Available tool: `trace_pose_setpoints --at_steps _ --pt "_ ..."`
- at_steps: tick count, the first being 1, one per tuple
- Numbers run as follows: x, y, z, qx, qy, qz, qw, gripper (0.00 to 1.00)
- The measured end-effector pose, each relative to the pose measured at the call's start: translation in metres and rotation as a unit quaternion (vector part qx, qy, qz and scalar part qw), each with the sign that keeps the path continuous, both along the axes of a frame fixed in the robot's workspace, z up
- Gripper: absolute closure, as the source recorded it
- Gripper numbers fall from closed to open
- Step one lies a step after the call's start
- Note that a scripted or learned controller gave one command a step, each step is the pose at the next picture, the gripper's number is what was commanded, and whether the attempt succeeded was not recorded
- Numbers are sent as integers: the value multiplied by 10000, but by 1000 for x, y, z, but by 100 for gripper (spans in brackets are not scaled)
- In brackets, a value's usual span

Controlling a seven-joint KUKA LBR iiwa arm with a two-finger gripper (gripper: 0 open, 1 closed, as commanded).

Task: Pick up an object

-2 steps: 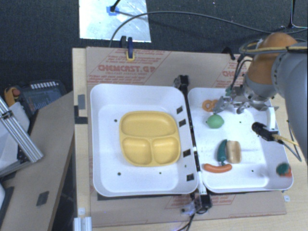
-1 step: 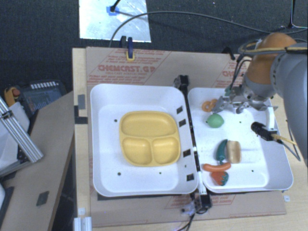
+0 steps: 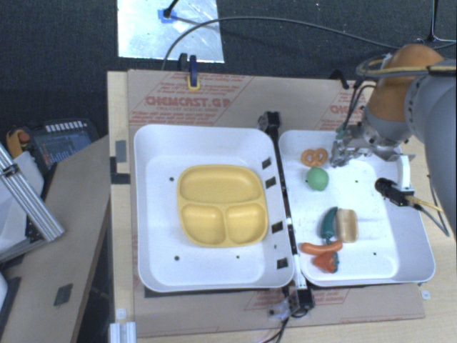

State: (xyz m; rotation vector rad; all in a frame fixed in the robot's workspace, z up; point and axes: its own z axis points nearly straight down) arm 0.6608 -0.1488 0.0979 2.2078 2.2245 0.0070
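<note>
While an orange carrot-like toy (image 3: 319, 248) lies nearest in the right bin (image 3: 414, 252), a tan bun (image 3: 347, 225) and teal piece (image 3: 328, 222) sit just behind it. Farther back rests a green ball (image 3: 318, 179), then an orange pretzel (image 3: 313, 156). Beside the pretzel hangs the gripper (image 3: 341, 151); whether anything sits between its tips cannot be told.

Arm (image 3: 428, 95): matte grey casing, rounded and bulky. Orange band (image 3: 400, 84) above the wrist, domed, glossy at its top edge. Thin dark cables (image 3: 368, 66) loop over the band on the side toward the right bin (image 3: 357, 263). Gripper (image 3: 341, 151) below the band: small dark-and-silver metal assembly, fine detail too blurred to resolve.
</note>
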Motion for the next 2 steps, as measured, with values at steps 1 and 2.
trace_pose_setpoints --at_steps 1,2 --pt "5 9 59 4 2 -5 10000 100" --pt "7 9 108 3 5 -6 10000 100"
